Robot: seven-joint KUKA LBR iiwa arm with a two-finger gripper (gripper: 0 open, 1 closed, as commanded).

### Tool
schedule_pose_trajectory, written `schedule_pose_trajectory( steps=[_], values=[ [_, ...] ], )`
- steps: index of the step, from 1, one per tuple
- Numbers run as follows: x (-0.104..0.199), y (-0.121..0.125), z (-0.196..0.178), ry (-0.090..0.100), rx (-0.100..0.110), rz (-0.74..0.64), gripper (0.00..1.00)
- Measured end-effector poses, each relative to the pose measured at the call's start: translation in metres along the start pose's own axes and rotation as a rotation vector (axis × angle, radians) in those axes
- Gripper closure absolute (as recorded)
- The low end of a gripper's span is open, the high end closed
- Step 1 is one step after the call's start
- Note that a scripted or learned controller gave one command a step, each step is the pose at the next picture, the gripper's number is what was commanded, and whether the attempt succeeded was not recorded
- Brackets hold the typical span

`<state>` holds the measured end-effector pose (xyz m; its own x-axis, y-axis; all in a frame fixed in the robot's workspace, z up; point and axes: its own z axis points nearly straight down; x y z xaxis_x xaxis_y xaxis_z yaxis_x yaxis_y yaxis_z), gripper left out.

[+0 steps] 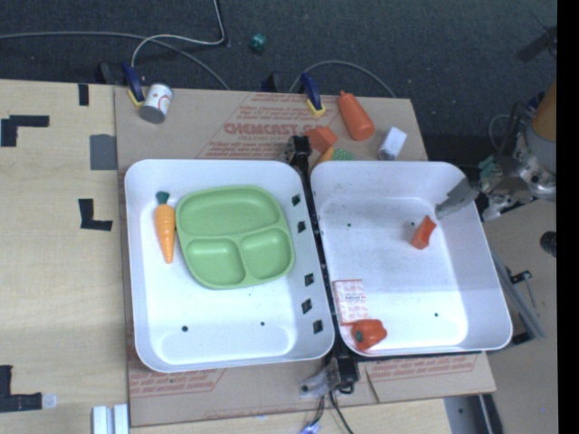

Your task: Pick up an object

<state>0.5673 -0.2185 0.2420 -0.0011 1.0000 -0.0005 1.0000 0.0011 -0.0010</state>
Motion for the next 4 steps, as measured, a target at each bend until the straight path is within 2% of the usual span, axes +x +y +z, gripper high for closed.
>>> schedule_pose_trajectory(
  steps=[1, 2, 3, 4],
  values=[
    [0.027, 0.004, 0.139, 0.002, 0.002, 0.0, 0.0],
    [0.055, 0.058, 0.155, -0.001, -0.005, -0.002, 0.0],
    [0.054, 0.058, 0.145, -0.003, -0.007, -0.003, 1.0],
    [0.152, 0.058, 0.058, 0.002, -0.001, -0.001, 1.0]
  ],
)
